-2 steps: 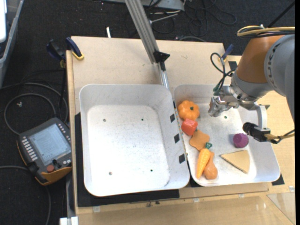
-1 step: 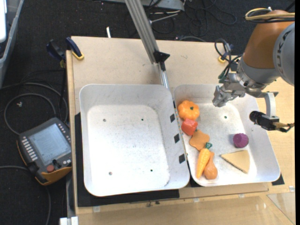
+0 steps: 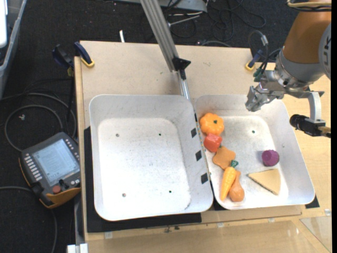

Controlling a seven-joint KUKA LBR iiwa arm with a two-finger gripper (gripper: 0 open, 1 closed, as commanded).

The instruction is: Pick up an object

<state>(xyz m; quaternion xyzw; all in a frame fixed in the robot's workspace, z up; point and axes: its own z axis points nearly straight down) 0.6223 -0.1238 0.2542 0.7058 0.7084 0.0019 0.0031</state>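
The right bin (image 3: 295,141) holds an orange pumpkin (image 3: 211,124), a red piece (image 3: 212,142), a flat orange piece (image 3: 224,157), a carrot (image 3: 228,179), a small orange pear-shaped piece (image 3: 237,191), a purple ball (image 3: 270,157) and a tan wedge (image 3: 267,181). My gripper (image 3: 255,100) hangs over the bin's far edge, above and apart from all of them, right of the pumpkin. Nothing shows between its fingers.
The left bin (image 3: 100,141) lies beside the right one. A slanted metal pole (image 3: 160,28) crosses the bench's back and ends near the bins' shared far corner. Clamps (image 3: 84,54) sit on the bench's far corners. A teach pendant (image 3: 51,165) lies on the floor, left.
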